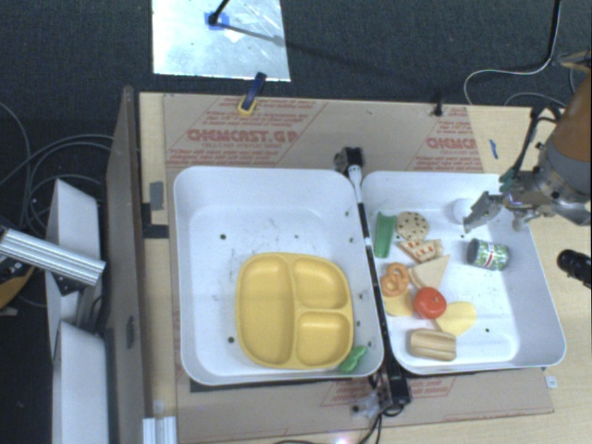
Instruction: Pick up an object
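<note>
My gripper (pixel 497 216) hangs over the back right part of the right bin (pixel 541 326), reaching in from the right. Its two fingers stand apart, open, with nothing between them. Just below it a small green can (pixel 487 255) lies on its side. A white ball (pixel 460 210) sits just left of the left fingertip. Further left lie toy foods: a green cucumber (pixel 383 234), a cookie (pixel 412 225), a pizza slice (pixel 421 248), a pretzel (pixel 395 278), a red tomato (pixel 429 302) and a bread roll (pixel 432 344).
The left bin (pixel 213 202) holds a yellow divided plate (pixel 294 309) with a green piece (pixel 351 359) at its front right corner. A cheese wedge (pixel 431 271) and a yellow slice (pixel 456 317) lie near the tomato. Cables run along the far left.
</note>
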Tool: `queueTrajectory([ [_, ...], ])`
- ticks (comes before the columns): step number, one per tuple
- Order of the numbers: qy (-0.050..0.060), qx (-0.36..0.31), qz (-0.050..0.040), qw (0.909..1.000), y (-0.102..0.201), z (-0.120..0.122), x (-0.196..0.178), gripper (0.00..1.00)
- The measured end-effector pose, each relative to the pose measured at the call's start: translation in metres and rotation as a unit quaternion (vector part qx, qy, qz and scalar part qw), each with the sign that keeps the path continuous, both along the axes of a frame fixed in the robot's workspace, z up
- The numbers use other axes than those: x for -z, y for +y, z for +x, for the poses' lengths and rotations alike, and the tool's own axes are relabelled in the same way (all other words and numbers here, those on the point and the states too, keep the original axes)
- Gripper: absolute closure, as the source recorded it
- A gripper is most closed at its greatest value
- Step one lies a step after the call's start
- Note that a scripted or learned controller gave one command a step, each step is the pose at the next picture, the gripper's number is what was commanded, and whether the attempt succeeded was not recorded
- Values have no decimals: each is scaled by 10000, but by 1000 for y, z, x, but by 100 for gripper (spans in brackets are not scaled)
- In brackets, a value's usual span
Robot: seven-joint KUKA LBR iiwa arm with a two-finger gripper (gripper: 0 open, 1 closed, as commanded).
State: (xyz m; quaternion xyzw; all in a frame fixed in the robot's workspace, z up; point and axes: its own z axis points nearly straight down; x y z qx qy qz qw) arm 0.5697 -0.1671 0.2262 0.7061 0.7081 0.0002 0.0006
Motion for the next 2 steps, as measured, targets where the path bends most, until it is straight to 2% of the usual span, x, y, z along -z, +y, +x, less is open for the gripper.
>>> queueTrajectory([
  [1, 54, -15, 30, 10000, 42, -19, 134, 0],
  [2, -30, -13, -7, 10000, 28, 47, 141, 0],
])
